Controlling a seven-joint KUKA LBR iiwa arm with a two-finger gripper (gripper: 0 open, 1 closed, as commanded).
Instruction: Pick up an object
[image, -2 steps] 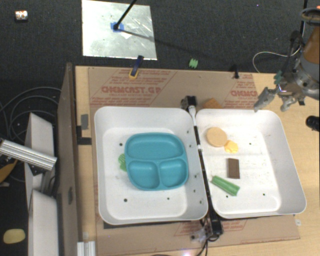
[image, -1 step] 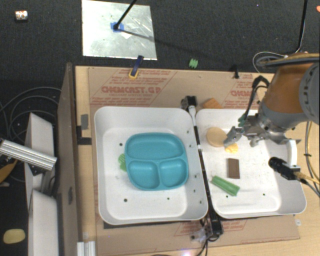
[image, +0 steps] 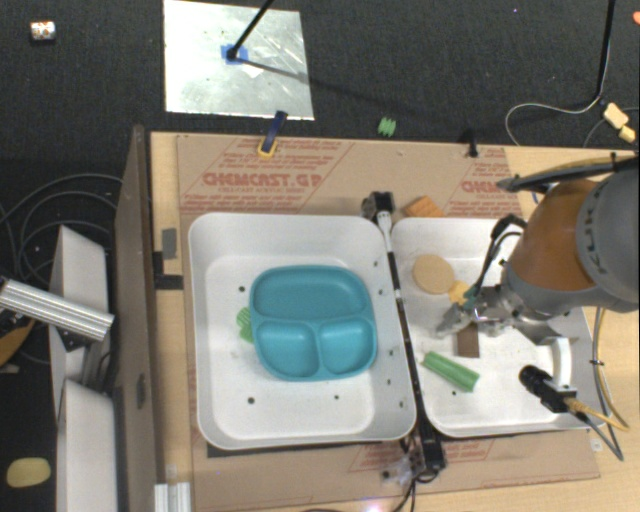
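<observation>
Brown block (image: 467, 343) is lying in the right bin (image: 520, 415) directly beneath the gripper (image: 466, 317), its long axis running up-down in view; finger state I cannot tell.

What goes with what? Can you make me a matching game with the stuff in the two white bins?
Things:
1. blue divided tray
2. green stick
3. tan round disc
4. brown block

Places:
A. top part of the right bin, left of the hand
B. just under the hand
C. middle of the left bin
D. bottom part of the right bin, close to the wall between the bins

Pairs: 1-C, 2-D, 3-A, 4-B
</observation>
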